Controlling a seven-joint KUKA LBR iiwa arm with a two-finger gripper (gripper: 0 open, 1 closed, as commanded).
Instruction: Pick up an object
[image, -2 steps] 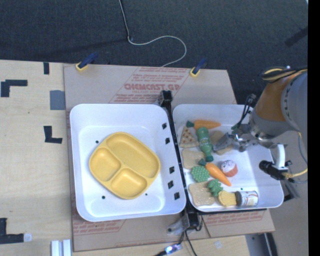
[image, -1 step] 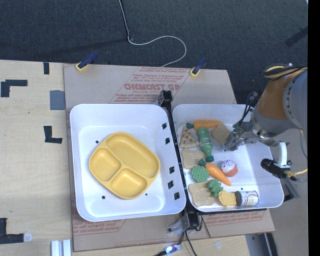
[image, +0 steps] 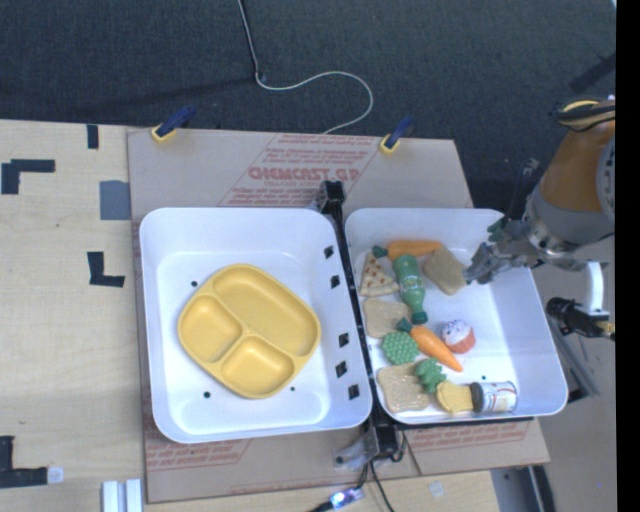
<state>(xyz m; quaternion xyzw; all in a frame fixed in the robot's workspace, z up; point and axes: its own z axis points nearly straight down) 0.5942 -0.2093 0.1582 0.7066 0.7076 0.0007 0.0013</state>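
Nearest, the wooden surface carries cardboard under two white bins. The left bin holds a yellow tray; the right bin holds toy food, including a carrot. The pincer hovers above; its state is unclear. Beyond lies dark carpet.

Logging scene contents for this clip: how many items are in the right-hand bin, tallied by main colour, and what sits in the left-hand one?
Right bin, as far as the clutter lets me tell:
Orange: 2, a carrot and an orange piece
Green: 3, a bottle and two leafy pieces
Tan or beige: 4 bread-like pieces
Yellow: 1
White and red: 1
Small jar: 1
Left bin: 1 yellow tray
Total: 13
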